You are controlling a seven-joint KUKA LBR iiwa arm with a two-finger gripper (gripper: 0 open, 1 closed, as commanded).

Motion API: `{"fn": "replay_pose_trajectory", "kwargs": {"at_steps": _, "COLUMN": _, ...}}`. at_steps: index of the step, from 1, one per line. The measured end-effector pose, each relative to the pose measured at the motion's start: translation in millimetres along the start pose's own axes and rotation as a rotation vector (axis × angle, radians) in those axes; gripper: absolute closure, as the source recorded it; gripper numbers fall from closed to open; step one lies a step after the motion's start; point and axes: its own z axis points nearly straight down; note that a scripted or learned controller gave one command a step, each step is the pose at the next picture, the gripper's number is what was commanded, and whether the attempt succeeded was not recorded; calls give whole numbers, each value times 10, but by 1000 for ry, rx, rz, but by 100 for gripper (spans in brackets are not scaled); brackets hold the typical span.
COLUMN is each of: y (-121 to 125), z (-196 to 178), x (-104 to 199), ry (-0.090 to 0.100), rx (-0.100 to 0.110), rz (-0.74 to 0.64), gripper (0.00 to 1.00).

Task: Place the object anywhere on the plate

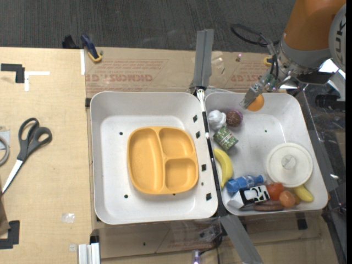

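Carrying looks to be the step in hand: the gripper (252,99) hangs over the far edge of the right bin (297,106), at about one o'clock from the middle of the view, with a small orange ball (256,103) right at its tip. The ball sits against the fingers' lower end, and it seems lifted off the bin floor, though from this angle I can't swear it is clamped and not merely touching. The fingers look drawn in close, with no wide gap between them; the ball covers where they would meet.

The yellow divided plate (163,160) lies in the left bin (104,164), at about eight o'clock from the gripper and well apart from it. By my reckoning the next move calls for a swing across the wall between the bins, high enough to clear it, then a descent over any of the plate's three compartments before letting go.

Left in the right bin are a banana (223,165), a white lid (289,163), a green box (226,138) and a dark red ball (234,118), all clear of the path. Scissors (26,142) lie on the bench at nine o'clock.
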Motion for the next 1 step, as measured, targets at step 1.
{"fn": "replay_pose_trajectory", "kwargs": {"at_steps": 1, "y": 301, "z": 658, "x": 802, "ry": 3, "rx": 1, "rz": -150, "gripper": 100}}
